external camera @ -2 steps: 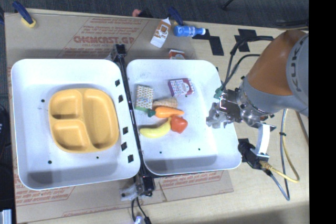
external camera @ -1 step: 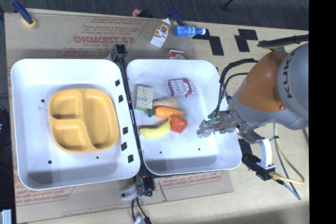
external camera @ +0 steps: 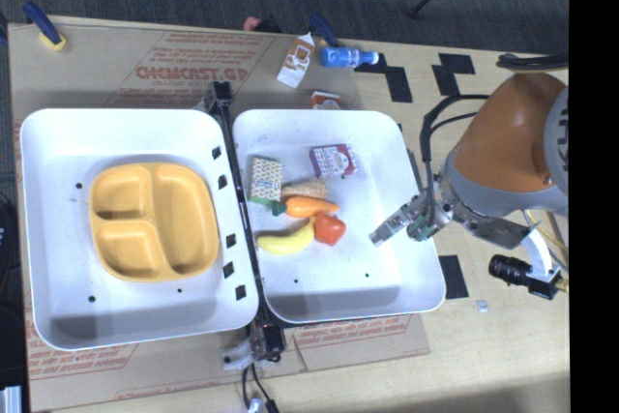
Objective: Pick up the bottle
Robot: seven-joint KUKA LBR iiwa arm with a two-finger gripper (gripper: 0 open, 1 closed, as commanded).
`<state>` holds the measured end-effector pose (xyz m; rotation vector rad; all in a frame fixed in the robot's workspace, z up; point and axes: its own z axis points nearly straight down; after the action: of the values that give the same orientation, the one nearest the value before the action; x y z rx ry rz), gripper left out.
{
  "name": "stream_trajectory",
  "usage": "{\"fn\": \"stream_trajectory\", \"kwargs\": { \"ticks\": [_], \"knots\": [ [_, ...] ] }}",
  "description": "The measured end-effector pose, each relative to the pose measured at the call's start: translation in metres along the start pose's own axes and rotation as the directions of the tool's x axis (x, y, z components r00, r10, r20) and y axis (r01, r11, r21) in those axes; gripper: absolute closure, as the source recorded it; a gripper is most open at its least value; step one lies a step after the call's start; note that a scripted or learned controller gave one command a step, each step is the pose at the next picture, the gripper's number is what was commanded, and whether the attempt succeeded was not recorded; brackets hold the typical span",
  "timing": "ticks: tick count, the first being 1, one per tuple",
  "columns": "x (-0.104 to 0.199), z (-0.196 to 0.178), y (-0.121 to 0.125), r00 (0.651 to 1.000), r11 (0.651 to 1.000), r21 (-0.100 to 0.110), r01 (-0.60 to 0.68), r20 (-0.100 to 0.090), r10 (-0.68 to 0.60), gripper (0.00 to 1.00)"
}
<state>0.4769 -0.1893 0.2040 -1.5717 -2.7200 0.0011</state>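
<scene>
Camera view: small blue plastic bottle [external camera: 346, 58] lies crosswise on tabletop beyond right bin; empty tool [external camera: 392, 228], fingers spread narrowly, hovers well apart.

Far from my gripper [external camera: 398, 225], across both bins and up toward the far left of the bench, the brown cardboard sheet [external camera: 155, 63] under the bins carries red printing. The large line reads "CHEMCAST GP", or close to it; the smaller red lines around it are too fine for me to read. More red print runs along the cardboard's near edge, below and to the left of my gripper, also too small to make out. The purple carton [external camera: 332, 160], just up and to the left of my gripper, has a label I cannot read. The same goes for the small carton [external camera: 297, 60] lying on the bench beyond the bins.
</scene>
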Motion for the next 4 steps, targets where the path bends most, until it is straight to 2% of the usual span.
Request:
{"fn": "stream_trajectory", "kwargs": {
  "ticks": [1, 2, 3, 4],
  "knots": [
    [-0.019, 0.004, -0.011, 0.957, 0.957, 0.0, 0.289, 0.001, -0.289, 1.0],
    [0.002, -0.009, 0.001, 0.939, 0.939, -0.001, 0.344, 0.002, -0.344, 1.0],
    [0.034, 0.004, 0.019, 1.0, 1.0, 0.002, -0.002, -0.003, 0.002, 1.0],
    [-0.019, -0.025, -0.011, 0.918, 0.918, 0.0, 0.398, 0.001, -0.398, 1.0]
  ]
}}
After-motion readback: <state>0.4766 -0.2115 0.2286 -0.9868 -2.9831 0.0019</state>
